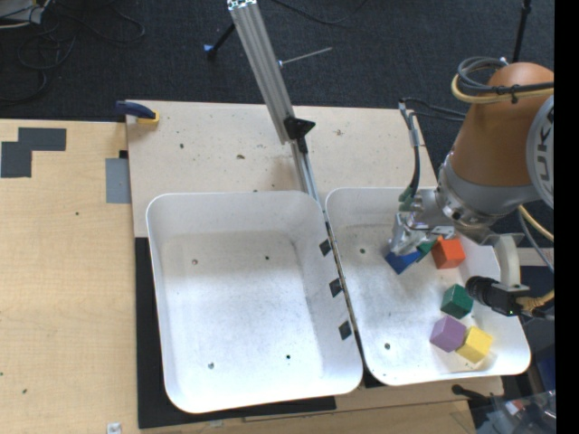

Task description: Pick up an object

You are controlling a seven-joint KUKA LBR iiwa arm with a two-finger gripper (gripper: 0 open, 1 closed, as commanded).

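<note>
right bin (380, 355), blocks (461, 319) near rim

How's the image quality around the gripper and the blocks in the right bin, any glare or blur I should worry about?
Camera view: lighting is even and soft; the right bin reads bright white, not blown out. The gripper above the blue block looks slightly smeared. The orange block, green block, purple block and yellow block are distinct.
</note>
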